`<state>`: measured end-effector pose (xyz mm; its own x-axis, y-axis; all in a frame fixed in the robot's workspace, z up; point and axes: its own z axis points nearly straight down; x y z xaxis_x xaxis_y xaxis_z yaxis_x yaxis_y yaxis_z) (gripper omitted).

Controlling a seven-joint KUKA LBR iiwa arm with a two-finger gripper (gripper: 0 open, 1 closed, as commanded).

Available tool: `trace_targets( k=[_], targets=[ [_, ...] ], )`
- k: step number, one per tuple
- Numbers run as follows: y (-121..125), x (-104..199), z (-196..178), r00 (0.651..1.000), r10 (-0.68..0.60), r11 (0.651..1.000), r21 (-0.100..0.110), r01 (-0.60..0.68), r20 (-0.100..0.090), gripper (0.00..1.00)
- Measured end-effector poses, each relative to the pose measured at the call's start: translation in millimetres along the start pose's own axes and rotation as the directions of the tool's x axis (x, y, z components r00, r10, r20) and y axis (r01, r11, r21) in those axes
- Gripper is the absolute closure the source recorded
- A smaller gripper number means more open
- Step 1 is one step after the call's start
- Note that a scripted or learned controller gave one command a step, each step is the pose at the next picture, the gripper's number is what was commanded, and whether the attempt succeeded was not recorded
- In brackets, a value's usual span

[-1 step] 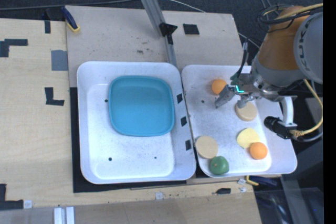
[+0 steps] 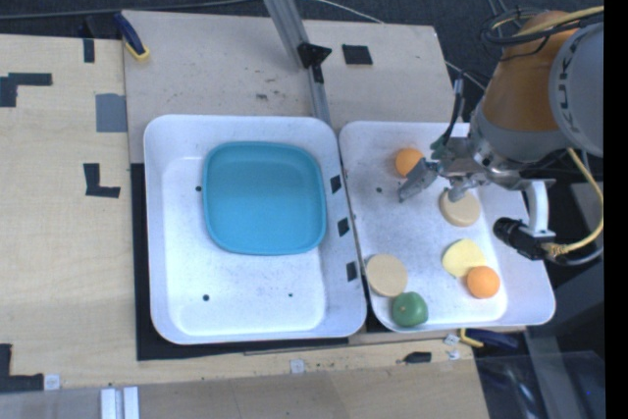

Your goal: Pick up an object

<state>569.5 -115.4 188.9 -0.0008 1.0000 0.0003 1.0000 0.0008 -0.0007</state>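
Gripper [image 2: 437,180] hovers over the right bin [image 2: 392,211], fingers [image 2: 416,183] spread apart with nothing between them. An orange ball [image 2: 407,161] sits just at its ten o'clock, a tan disc [image 2: 459,208] at four o'clock.

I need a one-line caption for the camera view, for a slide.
KUKA arm's gripper hovers in the right white bin among small round objects, beside an orange ball; a blue square plate lies in the left bin.
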Motion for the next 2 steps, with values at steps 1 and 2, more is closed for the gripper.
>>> trace_targets(
  k=[1,2],
  targets=[
    [5.6,7.4,56.3,1.0,0.0,1.0,0.005,0.0,0.0,0.0],
    [5.8,7.5,100.3,1.0,0.0,1.0,-0.001,0.0,0.001,0.0]
  ],
)
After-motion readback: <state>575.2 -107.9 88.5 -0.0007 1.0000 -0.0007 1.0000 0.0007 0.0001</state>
